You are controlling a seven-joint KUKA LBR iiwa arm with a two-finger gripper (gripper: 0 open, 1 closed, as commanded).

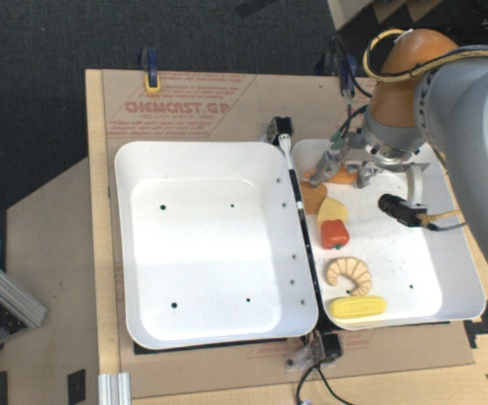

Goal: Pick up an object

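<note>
The right bin (413, 264) holds several toy foods. An orange piece (322, 175) lies in its far left corner, with a tan-orange piece (313, 197) and a pale yellow piece (333, 210) just in front of it. Nearer the camera come a red pepper (334, 234), a croissant (349, 274) and a yellow corn cob (358, 307). My gripper (349, 165) is low over the far left corner, right beside the orange piece. The wrist above hides much of it, and I cannot make out whether it has hold of anything.
The left bin (134, 226) lies beside the right one, with a black-and-white divider strip (299, 218) between them. A black part with an orange cable (402, 210) hangs over the right bin's middle. Blue clamps (150, 62) grip the board's far edge.
</note>
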